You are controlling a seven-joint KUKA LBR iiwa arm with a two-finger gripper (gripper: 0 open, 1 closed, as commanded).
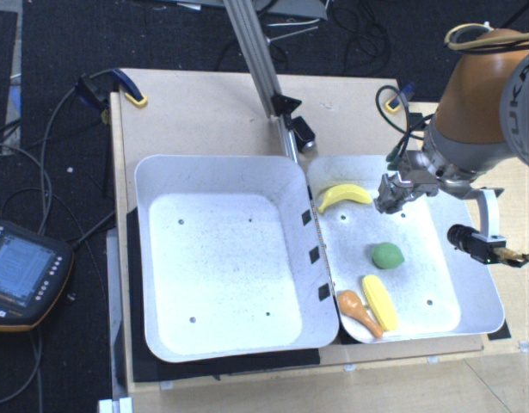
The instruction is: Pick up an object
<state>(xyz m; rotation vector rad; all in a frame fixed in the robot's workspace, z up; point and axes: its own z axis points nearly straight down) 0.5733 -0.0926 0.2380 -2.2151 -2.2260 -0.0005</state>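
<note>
Nothing is lifted yet: the tool hangs beside the banana in the right bin; its state I cannot tell. Grasping remains.

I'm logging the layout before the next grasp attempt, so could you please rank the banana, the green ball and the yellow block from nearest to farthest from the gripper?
1. Banana, just left of the gripper, at the right bin's far end.
2. Green ball, mid-bin, toward the near side.
3. Yellow block, near the bin's front edge, beside an orange piece.
</note>
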